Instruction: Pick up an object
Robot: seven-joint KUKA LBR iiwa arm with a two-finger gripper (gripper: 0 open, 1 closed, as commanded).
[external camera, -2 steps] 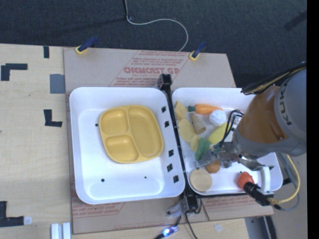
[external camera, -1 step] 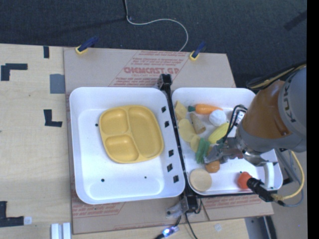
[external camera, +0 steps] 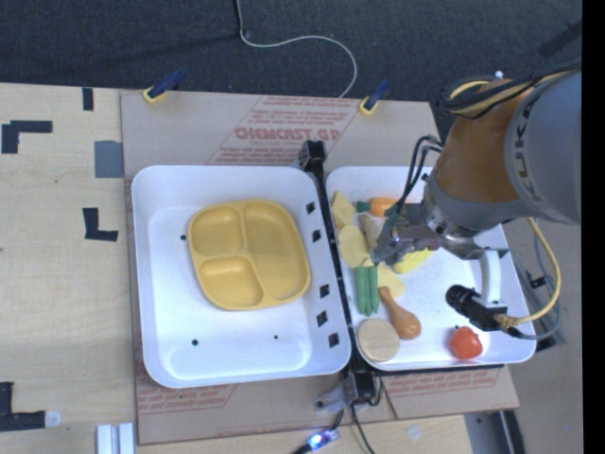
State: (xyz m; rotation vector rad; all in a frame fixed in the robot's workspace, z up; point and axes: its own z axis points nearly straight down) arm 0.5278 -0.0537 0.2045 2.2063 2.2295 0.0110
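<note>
The right bin [external camera: 492, 353] holds several toy foods. Pale yellow pieces [external camera: 351, 242] lie along its left wall, with a green piece [external camera: 366, 287] below them. A brown drumstick [external camera: 401, 318] and a round beige disc [external camera: 378, 340] sit near the front. A red tomato [external camera: 465, 343] rests at the front right, and an orange piece [external camera: 382, 205] lies at the back. My gripper [external camera: 395, 244] is low over the bin's left half, just above a yellow piece [external camera: 412, 262] that it partly hides. Nothing can be seen held in it.
The left bin [external camera: 161, 339] holds a yellow divided plate [external camera: 249, 253]. A black divider with clips runs between the bins [external camera: 326, 253]. The grey arm and its cables [external camera: 501, 173] cover the right bin's back right part. A black fitting [external camera: 471, 305] hangs over that bin.
</note>
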